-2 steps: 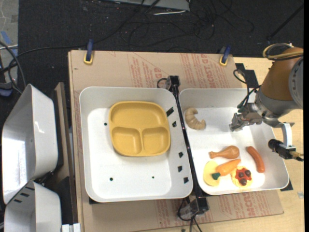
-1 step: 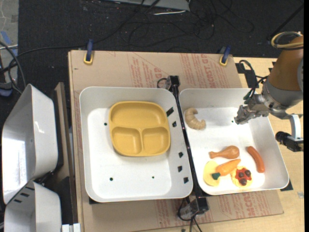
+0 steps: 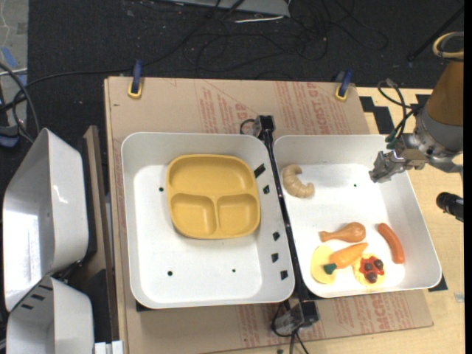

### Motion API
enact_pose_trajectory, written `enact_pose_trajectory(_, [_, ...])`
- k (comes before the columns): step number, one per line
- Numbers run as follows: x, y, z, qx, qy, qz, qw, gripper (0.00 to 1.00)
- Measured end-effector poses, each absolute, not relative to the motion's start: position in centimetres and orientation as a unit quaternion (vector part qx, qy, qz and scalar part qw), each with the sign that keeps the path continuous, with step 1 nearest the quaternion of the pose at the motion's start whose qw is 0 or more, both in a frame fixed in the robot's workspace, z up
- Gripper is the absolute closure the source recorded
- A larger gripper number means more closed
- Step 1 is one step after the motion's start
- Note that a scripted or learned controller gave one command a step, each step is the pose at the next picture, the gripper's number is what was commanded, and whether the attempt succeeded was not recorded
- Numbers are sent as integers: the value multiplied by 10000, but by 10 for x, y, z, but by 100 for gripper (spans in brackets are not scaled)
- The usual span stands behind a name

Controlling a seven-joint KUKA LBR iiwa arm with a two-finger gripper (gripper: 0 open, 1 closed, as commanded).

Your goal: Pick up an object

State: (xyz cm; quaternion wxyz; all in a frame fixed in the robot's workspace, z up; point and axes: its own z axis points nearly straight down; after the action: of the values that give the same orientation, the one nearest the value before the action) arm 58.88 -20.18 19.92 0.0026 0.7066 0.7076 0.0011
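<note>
The right bin (image 3: 413,198) holds several toy foods: a beige croissant (image 3: 298,182) near its left wall, a chicken drumstick (image 3: 344,233), a red sausage (image 3: 391,242), an orange carrot (image 3: 345,256) lying on a yellow disc (image 3: 320,266), and a small pizza piece (image 3: 370,268). My gripper (image 3: 385,165) hangs over the bin's upper right corner, well apart from all of them. Nothing shows between its fingers.
The left bin (image 3: 140,220) bears a yellow divided plate (image 3: 214,195). A black divider (image 3: 279,198) runs between the bins. White tubs (image 3: 44,220) stand off the bench at the left. Clamps and cables lie along the far edge.
</note>
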Motion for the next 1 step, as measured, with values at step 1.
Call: enact_pose_trajectory(1, [590, -202, 215, 7064, 7078, 6, 14, 100])
